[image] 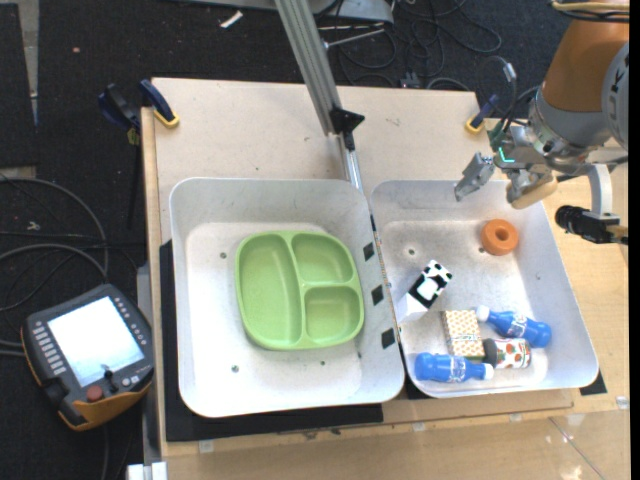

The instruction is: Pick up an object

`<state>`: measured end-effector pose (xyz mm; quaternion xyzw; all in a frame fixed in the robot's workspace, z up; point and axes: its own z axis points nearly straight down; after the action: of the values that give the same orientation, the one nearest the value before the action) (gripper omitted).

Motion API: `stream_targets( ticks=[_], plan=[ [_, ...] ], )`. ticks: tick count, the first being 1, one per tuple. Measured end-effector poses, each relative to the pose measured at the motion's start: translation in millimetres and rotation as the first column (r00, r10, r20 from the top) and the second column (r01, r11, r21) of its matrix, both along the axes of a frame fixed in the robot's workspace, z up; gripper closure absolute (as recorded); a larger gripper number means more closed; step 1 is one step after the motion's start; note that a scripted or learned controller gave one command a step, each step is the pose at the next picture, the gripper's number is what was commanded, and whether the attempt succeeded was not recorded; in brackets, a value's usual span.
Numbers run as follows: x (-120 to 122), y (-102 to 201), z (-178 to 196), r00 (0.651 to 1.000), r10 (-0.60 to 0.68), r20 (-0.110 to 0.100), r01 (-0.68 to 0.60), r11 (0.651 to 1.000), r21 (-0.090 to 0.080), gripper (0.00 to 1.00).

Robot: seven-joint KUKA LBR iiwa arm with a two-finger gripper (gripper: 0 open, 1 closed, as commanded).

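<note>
Above the far part of the right bin, the gripper hung in the air, with its two fingers spread apart and nothing between them. One finger was grey and pointed toward the left, the other was paler and pointed down toward the bin floor. The grey arm with its orange band came in from the right side of the view.

Just below the gripper, an orange ring lay flat on the bin floor, apart from the fingers. Nearer to the middle of the same bin lay a small black and white object, tilted. At the near edge of this bin several things lay close together: a blue bottle on its side, a small box with a checked pattern just beside it, another blue bottle more to the right, and a white object with red dots between them.

In the left bin there was a green plate with three compartments, lying flat near the middle. To the left of the bench, on the dark floor, a control pendant with a bright screen rested.
</note>
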<state>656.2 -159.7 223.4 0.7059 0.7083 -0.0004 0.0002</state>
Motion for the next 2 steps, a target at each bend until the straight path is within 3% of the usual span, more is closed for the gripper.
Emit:
stream_targets(
  ticks=[2],
  plan=[
    [4.6,3.7,-126.7,1.000,-0.001,-0.006,0.001,1.000,0.002,0.00]
  ],
)
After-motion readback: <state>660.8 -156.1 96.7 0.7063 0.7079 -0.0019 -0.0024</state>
